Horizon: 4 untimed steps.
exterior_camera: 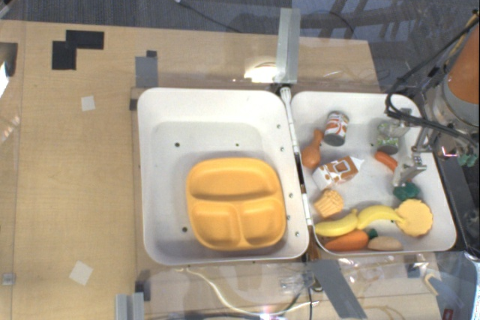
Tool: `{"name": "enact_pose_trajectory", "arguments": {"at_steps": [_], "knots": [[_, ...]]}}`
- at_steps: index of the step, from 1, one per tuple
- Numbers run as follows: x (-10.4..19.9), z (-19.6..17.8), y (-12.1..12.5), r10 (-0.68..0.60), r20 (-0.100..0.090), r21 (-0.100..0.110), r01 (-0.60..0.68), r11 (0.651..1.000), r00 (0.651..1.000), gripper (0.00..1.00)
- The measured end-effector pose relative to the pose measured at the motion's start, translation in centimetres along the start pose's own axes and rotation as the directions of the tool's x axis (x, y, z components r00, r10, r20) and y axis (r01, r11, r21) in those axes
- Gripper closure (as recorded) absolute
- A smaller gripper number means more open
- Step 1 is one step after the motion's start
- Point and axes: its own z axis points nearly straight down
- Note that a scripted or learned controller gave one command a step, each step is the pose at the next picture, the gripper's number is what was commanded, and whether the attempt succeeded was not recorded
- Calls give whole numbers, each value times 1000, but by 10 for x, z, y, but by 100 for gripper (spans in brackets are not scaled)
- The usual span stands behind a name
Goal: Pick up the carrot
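The carrot (pixel 346 240), orange with a dark green end, lies along the front wall of the right bin (pixel 360 103), just under a yellow banana (pixel 354 221). My gripper (pixel 409 170) hangs over the right side of that bin, behind and to the right of the carrot and well apart from it. It is close to a short orange-red piece (pixel 386 160) and a dark green piece (pixel 409 192). Nothing visible is held in it.
The right bin also holds a small can (pixel 337 127), a drumstick (pixel 312 152), a brown-and-white carton (pixel 337 171), a waffle-like cube (pixel 328 201), a yellow round piece (pixel 415 217), a beige piece (pixel 385 243) and a leafy green item (pixel 388 136). A yellow divided plate (pixel 236 200) sits in the left bin (pixel 165 161).
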Motion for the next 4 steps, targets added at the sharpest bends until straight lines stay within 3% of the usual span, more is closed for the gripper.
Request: {"name": "enact_pose_trajectory", "arguments": {"at_steps": [1, 2, 3, 4], "knots": [[24, 116, -53, -71, -9, -4, 71, 997, 997, 0], [39, 146, 6, -7, 7, 0, 7, 1000, 1000, 0], [35, 133, 6, -13, 19, 3, 13, 1000, 1000, 100], [31, 42, 5, -231, 8, 3, 231, 973, 973, 100]]}}
